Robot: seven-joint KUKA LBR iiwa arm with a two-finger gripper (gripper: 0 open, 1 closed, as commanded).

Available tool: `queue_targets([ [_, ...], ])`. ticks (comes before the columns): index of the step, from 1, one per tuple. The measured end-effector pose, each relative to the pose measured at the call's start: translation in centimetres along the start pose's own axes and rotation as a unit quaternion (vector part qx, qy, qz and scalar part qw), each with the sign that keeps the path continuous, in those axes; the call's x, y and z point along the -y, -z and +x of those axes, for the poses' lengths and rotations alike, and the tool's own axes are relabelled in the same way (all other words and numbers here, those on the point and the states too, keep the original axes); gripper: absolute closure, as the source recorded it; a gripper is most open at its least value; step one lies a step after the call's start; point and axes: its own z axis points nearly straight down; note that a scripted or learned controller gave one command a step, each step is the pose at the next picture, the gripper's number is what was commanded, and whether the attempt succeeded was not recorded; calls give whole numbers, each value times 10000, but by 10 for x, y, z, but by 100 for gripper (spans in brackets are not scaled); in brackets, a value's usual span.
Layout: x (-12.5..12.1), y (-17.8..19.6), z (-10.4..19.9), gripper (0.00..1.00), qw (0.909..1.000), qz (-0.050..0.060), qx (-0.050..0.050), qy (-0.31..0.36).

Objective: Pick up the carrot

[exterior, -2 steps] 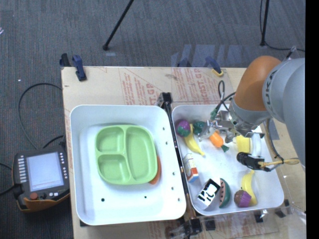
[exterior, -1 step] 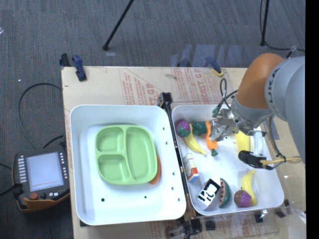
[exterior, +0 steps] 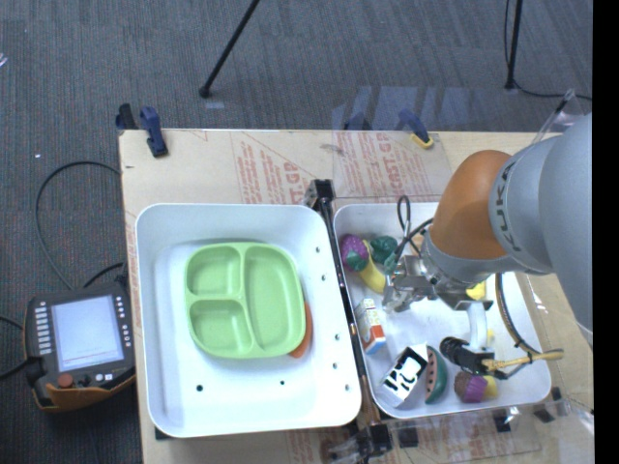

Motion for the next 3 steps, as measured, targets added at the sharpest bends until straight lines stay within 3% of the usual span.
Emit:
queue_targets([
  [1, 35, 1, -89, 100, 9933, -12, 11, 1151],
  [2, 35, 1, -88, 0, 9934, -17, 4, 1150],
  [3, -29, 3, -73, 0, 9966, -38, 8, 820],
])
